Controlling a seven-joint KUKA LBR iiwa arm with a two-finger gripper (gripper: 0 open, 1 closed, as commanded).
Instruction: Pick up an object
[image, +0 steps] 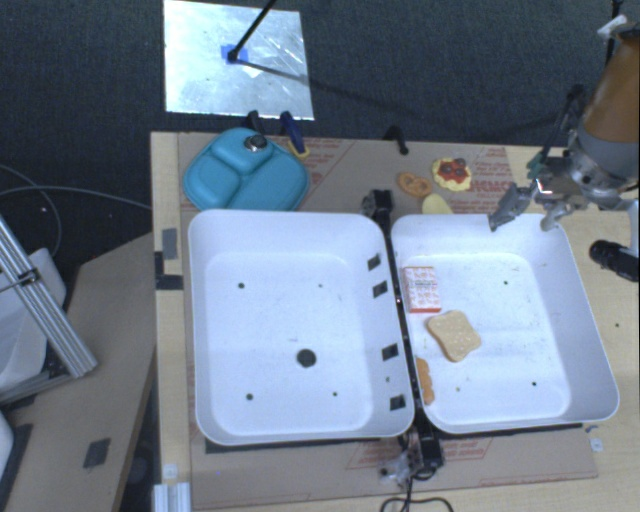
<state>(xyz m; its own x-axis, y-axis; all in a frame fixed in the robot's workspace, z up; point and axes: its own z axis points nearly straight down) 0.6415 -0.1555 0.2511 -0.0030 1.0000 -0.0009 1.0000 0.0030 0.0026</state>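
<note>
Tan toast-shaped slice (454, 335) lying untouched mid right-hand white bin (590, 370); tool (527, 212) spread open, empty, above the bin's one o'clock rim; grasp and lift yet to come

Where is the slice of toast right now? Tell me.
The slice of toast lies in the right bin, left of its middle, just below the red-and-white packet and near the divider between the bins.
</note>
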